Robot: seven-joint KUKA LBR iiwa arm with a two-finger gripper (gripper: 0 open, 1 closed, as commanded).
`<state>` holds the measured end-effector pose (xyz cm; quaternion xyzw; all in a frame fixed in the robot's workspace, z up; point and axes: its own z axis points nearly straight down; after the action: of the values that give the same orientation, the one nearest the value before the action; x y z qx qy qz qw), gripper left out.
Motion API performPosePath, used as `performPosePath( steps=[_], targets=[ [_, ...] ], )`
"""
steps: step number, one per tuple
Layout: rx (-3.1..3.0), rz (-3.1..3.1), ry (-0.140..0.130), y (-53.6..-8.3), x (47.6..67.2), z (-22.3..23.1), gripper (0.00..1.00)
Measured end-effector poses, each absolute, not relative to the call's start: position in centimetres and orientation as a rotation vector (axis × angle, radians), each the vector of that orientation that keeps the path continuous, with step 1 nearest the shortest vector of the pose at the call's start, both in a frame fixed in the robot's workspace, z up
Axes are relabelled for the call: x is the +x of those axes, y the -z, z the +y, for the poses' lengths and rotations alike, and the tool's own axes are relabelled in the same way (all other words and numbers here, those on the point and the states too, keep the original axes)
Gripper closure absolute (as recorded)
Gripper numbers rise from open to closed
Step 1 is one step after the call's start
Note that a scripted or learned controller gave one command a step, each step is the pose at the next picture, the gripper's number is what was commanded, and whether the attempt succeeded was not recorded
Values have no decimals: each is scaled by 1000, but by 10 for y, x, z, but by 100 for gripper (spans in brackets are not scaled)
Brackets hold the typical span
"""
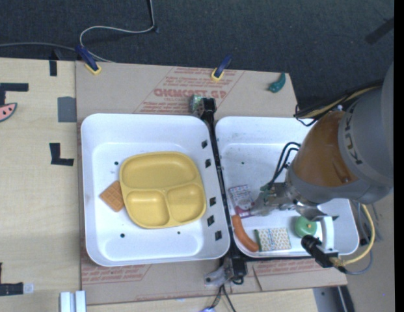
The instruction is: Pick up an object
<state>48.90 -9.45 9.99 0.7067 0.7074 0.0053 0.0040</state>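
While arm (332,155) overhangs right bin (254,135), yellow tray (164,188) fills left bin (97,142).

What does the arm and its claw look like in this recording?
The arm is bulky and rounded, with grey casing and a broad orange band above the wrist. Thin black cables loop from the wrist down toward the claw, a small dark metallic assembly too blurred to make out in detail. No markings can be read on the casing.
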Motion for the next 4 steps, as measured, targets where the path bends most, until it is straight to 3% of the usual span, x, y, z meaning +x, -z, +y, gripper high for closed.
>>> performPosePath(
  steps=[1,2,3,4],
  targets=[
    [2215,2218,-16,-109,489,-94,100],
    [2215,2219,-16,-109,489,-94,0],
    [2217,2222,-13,-89,487,-92,0],
    [2215,2221,-18,-100,489,-92,100]
  ],
)
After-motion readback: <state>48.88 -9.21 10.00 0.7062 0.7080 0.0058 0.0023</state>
